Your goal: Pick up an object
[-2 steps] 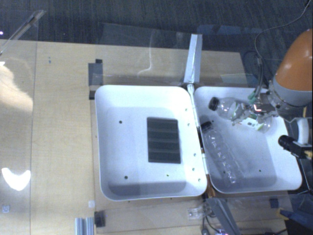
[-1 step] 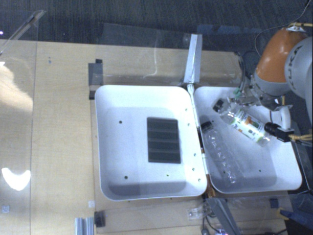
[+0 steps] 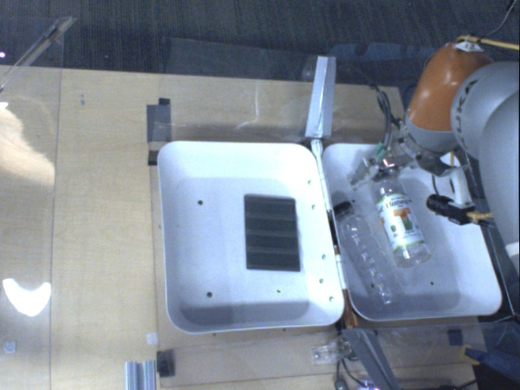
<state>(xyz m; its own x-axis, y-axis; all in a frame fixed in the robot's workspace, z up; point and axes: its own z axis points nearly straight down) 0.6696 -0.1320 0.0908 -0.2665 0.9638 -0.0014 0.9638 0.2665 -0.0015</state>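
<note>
**Arm over the right bin, two bottles below**

You see the arm (image 3: 475,96) reaching in over the far edge of the right bin (image 3: 479,299). The gripper (image 3: 388,159) sits just above the cap end of a labelled clear bottle (image 3: 400,224), which lies flat in that bin. You cannot tell how its jaws stand. A second clear bottle (image 3: 363,250) with a dark cap lies beside it, against the left wall. In the left bin (image 3: 187,218) you have a black ribbed block (image 3: 272,232).
</note>
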